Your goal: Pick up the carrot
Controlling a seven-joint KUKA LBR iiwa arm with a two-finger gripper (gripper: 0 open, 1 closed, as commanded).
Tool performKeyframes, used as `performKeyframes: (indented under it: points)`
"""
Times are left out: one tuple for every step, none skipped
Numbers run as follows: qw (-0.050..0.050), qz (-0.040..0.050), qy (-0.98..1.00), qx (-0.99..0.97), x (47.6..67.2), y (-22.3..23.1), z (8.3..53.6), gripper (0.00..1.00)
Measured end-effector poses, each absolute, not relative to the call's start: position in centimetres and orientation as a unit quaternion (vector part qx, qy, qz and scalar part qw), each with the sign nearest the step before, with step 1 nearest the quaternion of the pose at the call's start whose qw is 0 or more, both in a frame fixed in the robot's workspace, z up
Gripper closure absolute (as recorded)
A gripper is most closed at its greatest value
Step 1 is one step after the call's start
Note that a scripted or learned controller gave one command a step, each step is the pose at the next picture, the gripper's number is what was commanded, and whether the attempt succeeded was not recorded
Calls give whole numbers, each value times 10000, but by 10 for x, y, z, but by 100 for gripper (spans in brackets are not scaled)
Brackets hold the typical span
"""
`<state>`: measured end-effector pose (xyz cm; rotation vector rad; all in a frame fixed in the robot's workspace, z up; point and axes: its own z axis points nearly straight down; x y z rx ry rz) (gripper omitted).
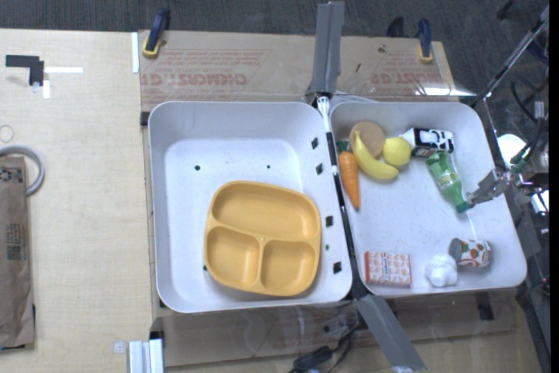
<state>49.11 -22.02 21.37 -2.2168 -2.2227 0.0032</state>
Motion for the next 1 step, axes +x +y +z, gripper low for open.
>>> performKeyframes:
  points:
    - [13, 15, -7088, -7054, 492, -220, 222, 100]
